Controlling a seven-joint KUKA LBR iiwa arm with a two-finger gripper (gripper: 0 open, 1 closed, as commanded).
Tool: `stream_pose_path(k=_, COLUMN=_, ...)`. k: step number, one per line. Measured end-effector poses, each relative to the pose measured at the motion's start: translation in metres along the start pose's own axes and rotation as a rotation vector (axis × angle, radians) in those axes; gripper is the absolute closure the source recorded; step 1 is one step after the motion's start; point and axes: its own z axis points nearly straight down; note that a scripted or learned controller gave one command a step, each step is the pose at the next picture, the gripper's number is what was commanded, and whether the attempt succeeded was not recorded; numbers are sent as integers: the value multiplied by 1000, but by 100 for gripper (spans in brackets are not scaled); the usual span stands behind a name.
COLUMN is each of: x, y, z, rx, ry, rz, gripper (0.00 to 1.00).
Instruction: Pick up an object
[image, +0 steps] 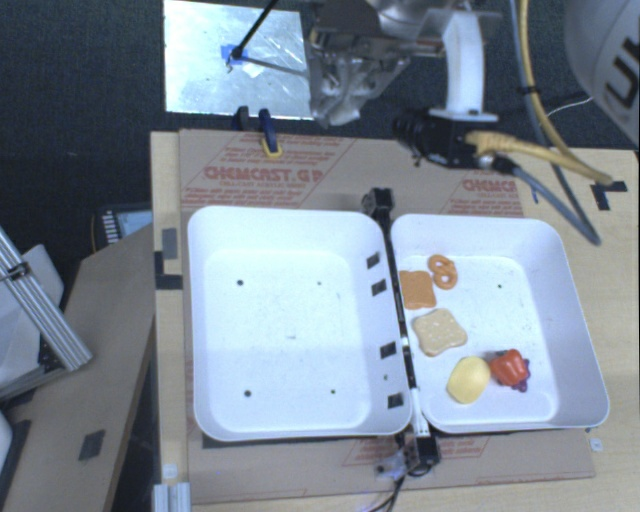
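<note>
**K:** Yellow lump (468, 380) sits nearest the lens, at 6 o'clock in the right bin (572, 300). Rest of the layout?

**M:** Left to right: left bin (215, 300), then the right one with all the pickable stuff. Orange square (417, 289) is at 9 o'clock by the dividing wall, with the toast slice (439, 331) just below it. Pretzel (442, 270) is at 10, red piece (510, 368) at 5, just beside the yellow lump.

**K:** Arm?

**M:** Gripper (335, 105) hangs high at 12 o'clock beyond both bins, well apart from every item. Looks parked there to keep the view clear. Open or closed: can't tell, too blurred.

**K:** Target?

**M:** My guess is the pretzel or the yellow lump. They have the most room around them, and the wall crowds the square.
</note>
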Motion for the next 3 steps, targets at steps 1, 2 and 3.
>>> stream_pose_path(k=1, x=1, y=0, z=-11, rx=-2, ry=2, rz=-3, gripper=100)
stream_pose_path(k=2, x=1, y=0, z=-23, rx=-4, ry=4, rz=-7, gripper=100)
stream_pose_path(k=3, x=2, y=0, z=-34, rx=-5, ry=6, rz=-10, gripper=100)
